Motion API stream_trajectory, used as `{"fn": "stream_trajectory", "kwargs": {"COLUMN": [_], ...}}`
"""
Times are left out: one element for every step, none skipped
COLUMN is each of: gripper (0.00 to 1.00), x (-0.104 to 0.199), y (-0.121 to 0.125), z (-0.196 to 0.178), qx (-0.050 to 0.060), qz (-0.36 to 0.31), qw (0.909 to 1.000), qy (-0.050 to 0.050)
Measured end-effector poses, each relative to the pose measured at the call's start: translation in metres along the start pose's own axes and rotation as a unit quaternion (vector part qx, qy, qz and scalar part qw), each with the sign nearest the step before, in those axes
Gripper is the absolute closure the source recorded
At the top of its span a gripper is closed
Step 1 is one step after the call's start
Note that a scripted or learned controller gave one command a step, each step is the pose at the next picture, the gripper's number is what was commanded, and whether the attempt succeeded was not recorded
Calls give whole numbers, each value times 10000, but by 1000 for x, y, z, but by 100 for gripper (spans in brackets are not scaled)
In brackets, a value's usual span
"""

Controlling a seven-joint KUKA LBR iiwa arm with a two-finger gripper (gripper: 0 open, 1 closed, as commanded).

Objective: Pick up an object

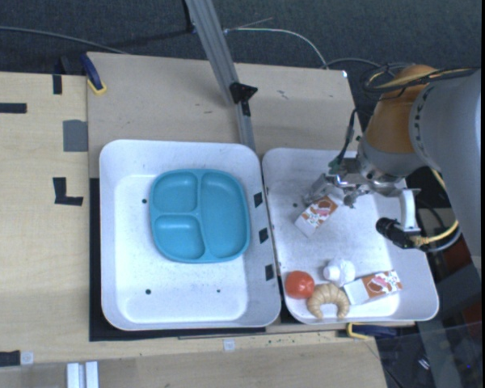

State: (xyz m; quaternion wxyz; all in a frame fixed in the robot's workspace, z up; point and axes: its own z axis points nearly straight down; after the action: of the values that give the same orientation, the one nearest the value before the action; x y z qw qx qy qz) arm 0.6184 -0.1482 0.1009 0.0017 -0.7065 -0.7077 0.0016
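Hovering in right bin (420, 293), gripper (337, 186) sits just above-right of small carton (317, 214); finger state can't tell, nothing visibly held.

Arm (457, 128): bulky rounded casing, light grey, smooth finish. Orange band (392, 120) wraps the segment above the wrist. End effector (339, 186): small, silvery-grey metal, angular parts, dark details. Black fitting (394, 231) beside the wrist, with a white piece above it. Thin yellowish cable (436, 234) loops alongside; dark cables near the orange section.
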Motion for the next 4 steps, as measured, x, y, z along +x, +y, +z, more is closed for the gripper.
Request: {"fn": "stream_trajectory", "kwargs": {"gripper": [100,100,100,100], "x": [0,-4,-4,-4], "y": [1,3,3,4], "z": [-12,-75,-118,-145], "qx": [-11,-47,-42,-35], "qz": [-9,1,3,2], "qw": [10000,10000,10000,10000], "qy": [-4,-8,-6,-3]}}
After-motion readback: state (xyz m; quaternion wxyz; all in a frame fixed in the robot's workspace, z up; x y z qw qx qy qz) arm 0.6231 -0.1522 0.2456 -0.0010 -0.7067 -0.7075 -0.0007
